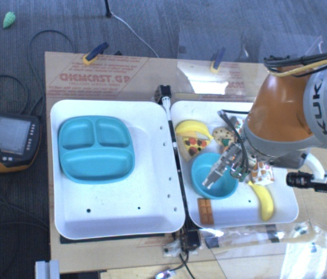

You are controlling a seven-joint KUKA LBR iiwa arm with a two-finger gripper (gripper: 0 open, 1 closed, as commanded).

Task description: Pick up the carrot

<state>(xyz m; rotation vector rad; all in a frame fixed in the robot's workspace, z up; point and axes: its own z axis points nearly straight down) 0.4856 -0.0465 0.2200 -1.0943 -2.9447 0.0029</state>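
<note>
A small orange-and-white item (262, 172), possibly the carrot, lies in the right bin (233, 217) just above the banana (263, 200). The arm's wrist partly covers it. My gripper (210, 180) hangs over the blue bowl (227, 189) in the middle of the right bin, pointing down and to the left. It is left of the orange item and apart from it. I see nothing held in it. The grey and orange arm (279, 118) covers the bin's right rear part.
In the right bin lie a yellow piece (188, 128) with a pizza slice (196, 145), a cookie (223, 136) and a brown bar (205, 210) at the front. The left bin (122, 214) holds a blue divided plate (96, 148). A pendant (6, 139) sits far left.
</note>
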